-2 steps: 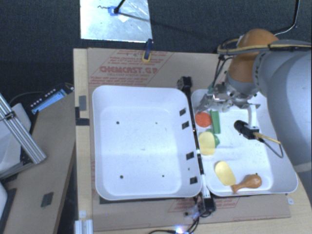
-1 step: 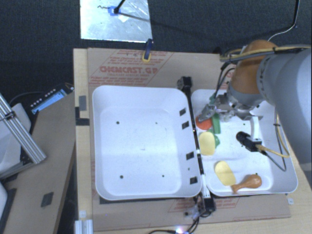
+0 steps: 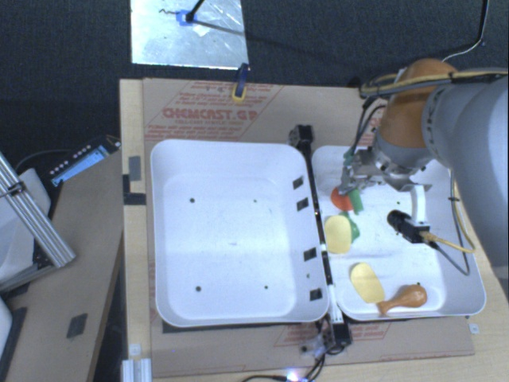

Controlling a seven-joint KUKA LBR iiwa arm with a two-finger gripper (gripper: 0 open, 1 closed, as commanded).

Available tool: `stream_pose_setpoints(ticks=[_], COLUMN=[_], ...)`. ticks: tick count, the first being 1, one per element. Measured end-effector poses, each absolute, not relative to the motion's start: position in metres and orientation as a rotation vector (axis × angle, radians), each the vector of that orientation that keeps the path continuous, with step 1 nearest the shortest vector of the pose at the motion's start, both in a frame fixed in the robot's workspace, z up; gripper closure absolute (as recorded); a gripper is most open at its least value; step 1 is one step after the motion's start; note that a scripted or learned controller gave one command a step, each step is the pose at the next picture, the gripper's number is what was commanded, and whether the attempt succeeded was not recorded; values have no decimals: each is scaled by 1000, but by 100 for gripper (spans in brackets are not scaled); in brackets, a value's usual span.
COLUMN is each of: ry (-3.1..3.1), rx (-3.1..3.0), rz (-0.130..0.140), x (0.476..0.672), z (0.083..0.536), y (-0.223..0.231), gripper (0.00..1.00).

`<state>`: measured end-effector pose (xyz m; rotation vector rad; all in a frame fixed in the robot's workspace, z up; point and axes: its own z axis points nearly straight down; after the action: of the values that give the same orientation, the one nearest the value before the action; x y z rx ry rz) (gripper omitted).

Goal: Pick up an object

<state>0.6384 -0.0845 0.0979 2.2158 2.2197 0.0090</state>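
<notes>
A: Left bin (image 3: 231, 229): bare. Right bin (image 3: 457, 289): what's listed?

B: Red-and-green piece (image 3: 343, 201), two yellow pieces, orange gourd (image 3: 406, 298). Gripper (image 3: 350, 183) directly over the red piece, likely the target; its grip cannot be told.

Dark carpet floor (image 3: 64, 54), shiny metal sheet (image 3: 189, 21) on it, tan table (image 3: 79, 237), brown cardboard sheet (image 3: 215, 110), aluminium frame (image 3: 28, 213) at left
</notes>
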Motion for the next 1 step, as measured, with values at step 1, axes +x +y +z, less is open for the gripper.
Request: stream_pose_setpoints(ticks=[1], ry=[2220], rx=[2216], rz=[8], x=[638], z=[97], y=[-84], gripper=[0])
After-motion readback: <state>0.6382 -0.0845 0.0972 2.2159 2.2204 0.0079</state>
